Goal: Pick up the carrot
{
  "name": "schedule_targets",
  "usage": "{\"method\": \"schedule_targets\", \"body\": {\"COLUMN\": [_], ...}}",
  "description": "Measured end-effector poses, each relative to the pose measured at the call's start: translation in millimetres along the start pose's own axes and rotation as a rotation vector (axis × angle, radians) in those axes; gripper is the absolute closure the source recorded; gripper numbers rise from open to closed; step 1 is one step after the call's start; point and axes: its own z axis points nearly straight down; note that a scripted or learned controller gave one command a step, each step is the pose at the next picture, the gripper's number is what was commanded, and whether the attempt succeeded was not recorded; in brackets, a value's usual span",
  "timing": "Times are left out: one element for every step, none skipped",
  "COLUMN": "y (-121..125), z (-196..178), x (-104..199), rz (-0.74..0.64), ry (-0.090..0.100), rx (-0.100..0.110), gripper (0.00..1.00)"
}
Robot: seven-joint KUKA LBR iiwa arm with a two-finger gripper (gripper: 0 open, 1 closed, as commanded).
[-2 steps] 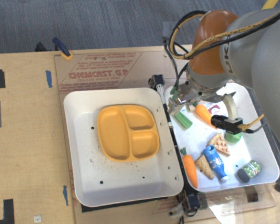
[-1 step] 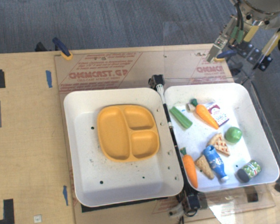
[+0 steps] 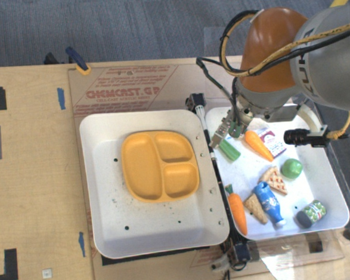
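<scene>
Two carrots lie in the right bin [image 3: 330, 173]. One orange carrot [image 3: 258, 145] rests at a slant near the bin's back, beside a small white and purple box [image 3: 272, 141]. The other carrot [image 3: 237, 213], with a green top, lies along the bin's left wall near the front. My gripper [image 3: 234, 126] hangs over the back left of this bin, just left of the first carrot and right above a small green piece [image 3: 229, 149]. Nothing shows between its tips. The grey arm and its orange band [image 3: 272, 40] cover the bin's back edge.
The right bin also holds a green ball [image 3: 291, 168], a pizza slice [image 3: 275, 181], a blue bottle [image 3: 269, 203], a brown piece [image 3: 255, 209] and a green can [image 3: 311, 212]. A yellow divided plate [image 3: 160, 165] sits in the left bin [image 3: 101, 189].
</scene>
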Motion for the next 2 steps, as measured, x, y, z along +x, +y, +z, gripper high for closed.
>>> {"method": "schedule_targets", "body": {"y": [-57, -62], "z": [-32, 27], "x": [-42, -9], "rz": [0.196, 0.434], "ry": [-0.013, -0.003], "rx": [-0.009, -0.003], "gripper": [1.00, 1.00]}}
